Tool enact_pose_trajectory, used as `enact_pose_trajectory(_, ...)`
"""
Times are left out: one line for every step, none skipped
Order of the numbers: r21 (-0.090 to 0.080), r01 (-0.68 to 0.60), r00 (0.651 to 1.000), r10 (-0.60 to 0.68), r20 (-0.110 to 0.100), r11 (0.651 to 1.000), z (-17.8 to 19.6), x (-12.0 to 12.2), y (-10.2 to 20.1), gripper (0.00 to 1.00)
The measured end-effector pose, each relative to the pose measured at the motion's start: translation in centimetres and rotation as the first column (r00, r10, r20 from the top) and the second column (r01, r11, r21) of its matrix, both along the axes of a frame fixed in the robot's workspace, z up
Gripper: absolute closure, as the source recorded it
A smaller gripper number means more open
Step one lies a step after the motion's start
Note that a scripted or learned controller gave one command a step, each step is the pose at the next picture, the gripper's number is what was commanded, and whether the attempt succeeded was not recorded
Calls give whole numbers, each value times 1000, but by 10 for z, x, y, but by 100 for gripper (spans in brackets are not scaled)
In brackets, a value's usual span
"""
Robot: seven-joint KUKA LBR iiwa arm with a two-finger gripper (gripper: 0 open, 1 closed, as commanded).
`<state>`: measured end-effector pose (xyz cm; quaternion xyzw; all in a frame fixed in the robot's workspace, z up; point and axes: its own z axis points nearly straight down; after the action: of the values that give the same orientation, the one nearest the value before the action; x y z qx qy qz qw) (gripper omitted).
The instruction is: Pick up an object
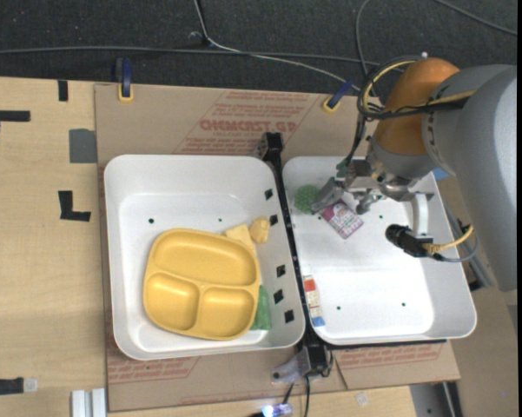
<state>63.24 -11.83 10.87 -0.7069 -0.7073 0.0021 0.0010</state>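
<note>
1. Step in hand: the arm [469, 146] is reaching down into the right bin [382, 315], its end effector [347, 200] hanging low over that bin's far left part. I judge this to be the approach or closing stage of a pick, with nothing lifted yet.

2. End effector state: the fingers are looking spread, one dark tip lying toward the green thing [306, 198], the other sitting over the pink packet [344, 221]. Nothing is visibly sitting between them.

3. Task's thing, likely the pink packet: a small, flat, pink-and-white patterned piece, lying tilted on the right bin's floor, just below the end effector and right of the green thing. It is looking thin and light, perhaps crinkly.

4. Next move, as a judgement: the fingers are needing to centre over the packet, drop to the floor and close across its narrow side; a flat thing may slip out.

5. Also in the right bin: a small red-and-white box [311, 292] lying along its left wall, nearer the camera than the packet.
</note>
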Motion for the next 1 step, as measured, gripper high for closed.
enact_pose_trajectory(1,-2,1000,2,2,1000,12,1,2,100)
